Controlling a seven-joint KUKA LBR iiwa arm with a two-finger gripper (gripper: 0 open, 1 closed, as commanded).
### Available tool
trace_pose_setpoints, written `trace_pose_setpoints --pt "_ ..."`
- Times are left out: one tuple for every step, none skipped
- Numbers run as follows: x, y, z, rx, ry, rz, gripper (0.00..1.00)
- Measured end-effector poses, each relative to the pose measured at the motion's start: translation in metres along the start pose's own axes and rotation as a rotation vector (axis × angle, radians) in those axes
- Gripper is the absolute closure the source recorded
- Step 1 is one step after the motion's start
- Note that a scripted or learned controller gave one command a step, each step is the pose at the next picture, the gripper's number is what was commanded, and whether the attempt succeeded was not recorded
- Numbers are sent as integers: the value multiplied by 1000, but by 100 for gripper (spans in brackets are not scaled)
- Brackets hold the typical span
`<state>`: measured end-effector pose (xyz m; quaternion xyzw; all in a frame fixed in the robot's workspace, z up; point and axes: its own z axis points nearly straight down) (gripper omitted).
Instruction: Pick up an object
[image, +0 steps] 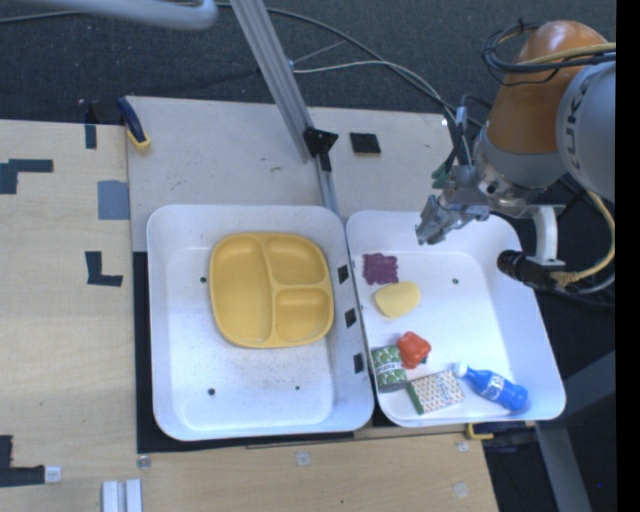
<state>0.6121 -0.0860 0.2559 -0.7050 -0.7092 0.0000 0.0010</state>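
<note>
Nearest the front edge of the right bin (520, 300) lies a small blue bottle (495, 388) w/ a white cap, on its side, glossy plastic. Just left of it a flat speckled packet (437, 391), its print too small to read, and a green packet (388, 366) beside that, w/ a thin green strip running between them that I can't make out properly. A red lumpy thing (413, 348) sits touching the green packet's upper corner; shape unclear, maybe a toy pepper. Further back a smooth pale-yellow wedge (397, 298), rounded, then a dull purple knobbly lump (379, 267) close to the bin's left wall. In the left bin (175, 330) a matte yellow tray (271, 288) w/ three compartments lies flat, roughly centred. At the far end of the right bin the gripper (432, 232) hangs over the back rim, apart from all the items, nothing in it; whether the fingers are apart or together I can't tell, they blur into grey metal. The arm (545, 95) is cut off by the frame at right.
</note>
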Motion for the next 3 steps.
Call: trace_pose_setpoints --pt "49 -24 11 2 0 1 100" --pt "110 -39 22 2 0 -1 100" --pt "157 -58 18 2 0 0 100"
